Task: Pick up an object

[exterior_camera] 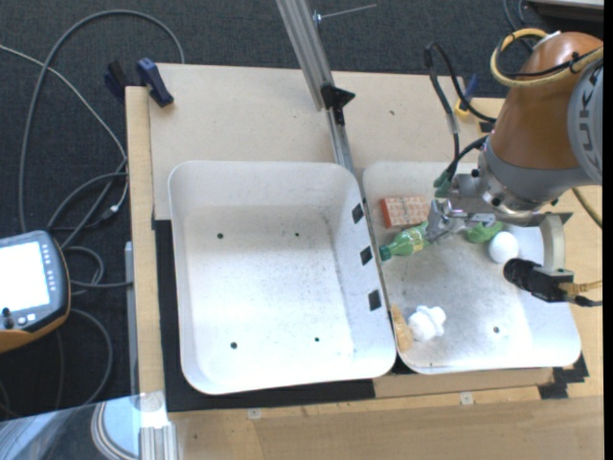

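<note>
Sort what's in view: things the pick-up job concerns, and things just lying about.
Job:
tool
green bottle
brick block
white ball
white fitting
right bin

Lying about:
left bin
blue clamp
pendant

Position: one fixed camera above the worktop (239, 113)
Facing: down at a slant
Range: wide enough for both white bins, left bin (259, 276) and right bin (479, 314), plus floor cables on the left
Arm (541, 123): enters from the right
</note>
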